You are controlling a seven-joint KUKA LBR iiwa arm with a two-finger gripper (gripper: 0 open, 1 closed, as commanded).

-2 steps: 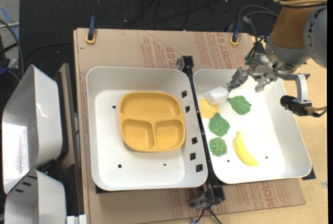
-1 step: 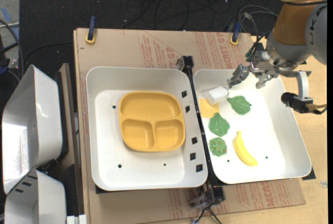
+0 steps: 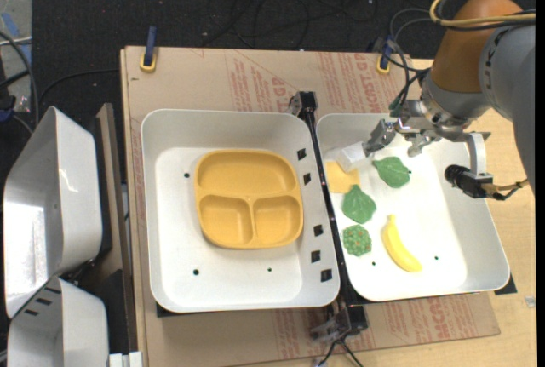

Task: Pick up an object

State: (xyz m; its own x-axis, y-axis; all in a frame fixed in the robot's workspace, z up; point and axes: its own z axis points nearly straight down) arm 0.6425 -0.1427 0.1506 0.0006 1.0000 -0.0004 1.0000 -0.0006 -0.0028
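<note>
Nearby, green leaf [image 3: 392, 171] beside banana [image 3: 400, 245].

The arm [image 3: 490, 59] is a rounded grey shell with a glossy orange band above the wrist, a yellowish cable looped over the band, thin dark cables along it, and a metallic silver gripper [image 3: 400, 135] with a black fitting at its side.

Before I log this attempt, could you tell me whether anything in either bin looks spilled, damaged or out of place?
Nothing stands out. The yellow tray lies flat in the left bin; the banana, three green pieces and a pale yellow piece lie loose in the right bin, below the gripper.
</note>
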